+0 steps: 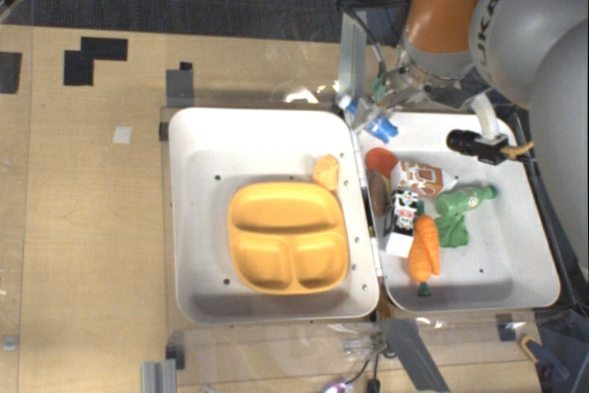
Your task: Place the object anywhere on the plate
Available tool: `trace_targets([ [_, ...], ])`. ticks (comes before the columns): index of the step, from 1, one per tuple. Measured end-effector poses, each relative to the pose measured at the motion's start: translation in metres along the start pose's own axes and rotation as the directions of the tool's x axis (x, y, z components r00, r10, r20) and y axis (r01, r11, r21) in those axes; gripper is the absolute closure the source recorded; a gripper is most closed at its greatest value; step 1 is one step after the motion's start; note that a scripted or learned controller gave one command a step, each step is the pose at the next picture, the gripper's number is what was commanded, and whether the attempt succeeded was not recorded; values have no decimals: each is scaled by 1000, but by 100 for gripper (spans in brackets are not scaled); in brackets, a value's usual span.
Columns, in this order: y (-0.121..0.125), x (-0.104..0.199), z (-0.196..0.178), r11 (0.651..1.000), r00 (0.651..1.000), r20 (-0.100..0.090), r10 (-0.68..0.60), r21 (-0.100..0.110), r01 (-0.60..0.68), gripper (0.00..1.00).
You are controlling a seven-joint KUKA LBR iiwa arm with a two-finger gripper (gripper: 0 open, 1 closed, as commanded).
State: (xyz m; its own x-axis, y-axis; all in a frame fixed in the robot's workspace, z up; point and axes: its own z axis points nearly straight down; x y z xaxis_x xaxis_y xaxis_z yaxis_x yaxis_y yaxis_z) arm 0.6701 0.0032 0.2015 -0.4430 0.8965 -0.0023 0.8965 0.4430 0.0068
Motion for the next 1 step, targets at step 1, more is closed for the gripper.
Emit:
trace_targets([
  [1, -26, 71, 16, 993, 993, -2, -114, 2, 114, 100],
])
